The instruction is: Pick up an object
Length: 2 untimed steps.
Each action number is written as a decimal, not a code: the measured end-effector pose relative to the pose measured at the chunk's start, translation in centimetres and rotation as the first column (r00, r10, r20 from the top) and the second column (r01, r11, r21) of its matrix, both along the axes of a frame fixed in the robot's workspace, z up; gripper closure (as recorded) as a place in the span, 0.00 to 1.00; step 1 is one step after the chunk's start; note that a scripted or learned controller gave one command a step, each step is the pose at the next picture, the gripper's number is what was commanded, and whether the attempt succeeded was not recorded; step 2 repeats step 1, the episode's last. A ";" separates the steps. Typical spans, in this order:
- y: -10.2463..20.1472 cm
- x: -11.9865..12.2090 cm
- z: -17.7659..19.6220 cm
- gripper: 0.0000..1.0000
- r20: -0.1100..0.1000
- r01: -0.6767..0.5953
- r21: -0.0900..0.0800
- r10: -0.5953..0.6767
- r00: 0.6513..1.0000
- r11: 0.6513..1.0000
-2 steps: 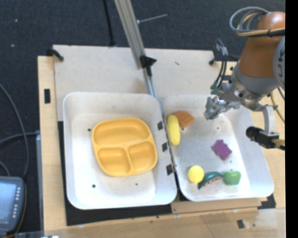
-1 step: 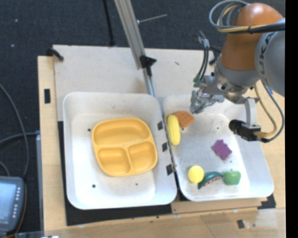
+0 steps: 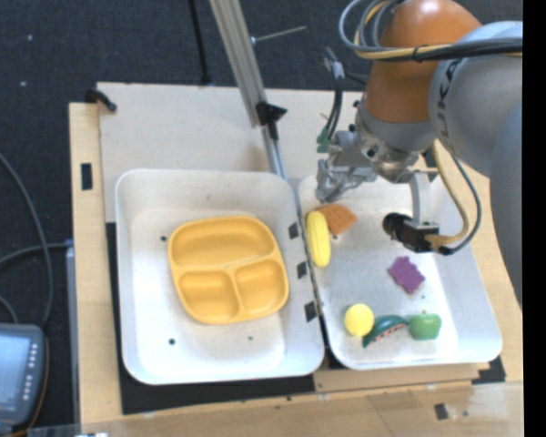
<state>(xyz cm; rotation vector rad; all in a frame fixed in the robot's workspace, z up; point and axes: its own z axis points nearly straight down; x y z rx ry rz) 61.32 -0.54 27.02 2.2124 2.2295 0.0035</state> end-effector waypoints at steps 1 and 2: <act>4.3 2.2 -0.5 1.00 0.000 0.001 -0.001 -0.001 1.000 1.000; 4.3 2.2 -0.5 1.00 0.000 0.001 -0.001 -0.001 1.000 1.000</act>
